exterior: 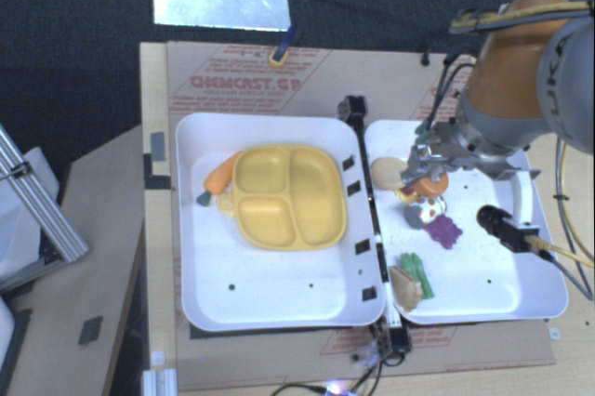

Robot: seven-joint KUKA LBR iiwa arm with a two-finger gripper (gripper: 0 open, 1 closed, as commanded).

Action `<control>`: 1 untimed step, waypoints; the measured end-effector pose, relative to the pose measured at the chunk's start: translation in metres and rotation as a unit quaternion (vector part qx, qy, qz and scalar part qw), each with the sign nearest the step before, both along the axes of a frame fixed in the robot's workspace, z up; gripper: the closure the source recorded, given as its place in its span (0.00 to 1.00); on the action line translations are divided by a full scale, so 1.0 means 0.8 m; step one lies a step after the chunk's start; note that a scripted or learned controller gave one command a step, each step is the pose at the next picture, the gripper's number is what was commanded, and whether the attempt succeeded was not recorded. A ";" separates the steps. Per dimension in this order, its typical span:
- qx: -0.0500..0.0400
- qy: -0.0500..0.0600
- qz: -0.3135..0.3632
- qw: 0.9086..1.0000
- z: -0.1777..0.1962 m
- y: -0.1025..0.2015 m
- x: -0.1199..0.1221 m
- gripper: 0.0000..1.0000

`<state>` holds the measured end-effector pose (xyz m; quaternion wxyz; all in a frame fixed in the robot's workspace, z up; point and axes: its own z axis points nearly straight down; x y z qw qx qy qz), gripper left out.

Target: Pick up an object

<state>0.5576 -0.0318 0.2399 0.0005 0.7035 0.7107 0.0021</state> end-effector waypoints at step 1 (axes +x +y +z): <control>0.000 0.000 -0.001 1.000 -0.005 0.044 0.032 1.00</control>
